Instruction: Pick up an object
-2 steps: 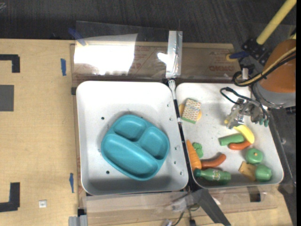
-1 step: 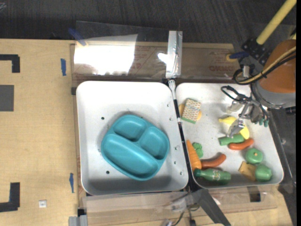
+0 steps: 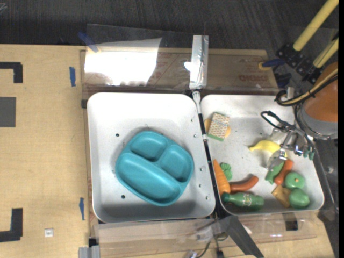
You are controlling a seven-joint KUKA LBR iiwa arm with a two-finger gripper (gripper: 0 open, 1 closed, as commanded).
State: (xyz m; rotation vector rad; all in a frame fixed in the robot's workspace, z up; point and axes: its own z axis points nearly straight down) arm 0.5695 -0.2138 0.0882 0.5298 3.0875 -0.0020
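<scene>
The right bin (image 3: 242,109) holds several toy foods: a yellow banana (image 3: 263,146), a tan waffle square (image 3: 219,126), an orange carrot (image 3: 221,179), a red-brown sausage (image 3: 243,184), a green bottle (image 3: 245,199) and green vegetables (image 3: 296,190). My gripper (image 3: 283,153) is low over the bin's right half. It sits just right of the banana and above a small orange-and-green piece (image 3: 280,172). Nothing is visibly held in it.
The left bin (image 3: 107,117) carries a teal divided plate (image 3: 156,166). The arm's orange band (image 3: 325,104) and cables (image 3: 279,123) hang over the right bin's far right edge. Yellow bars (image 3: 321,14) cross the top right corner. Cardboard lies to the left.
</scene>
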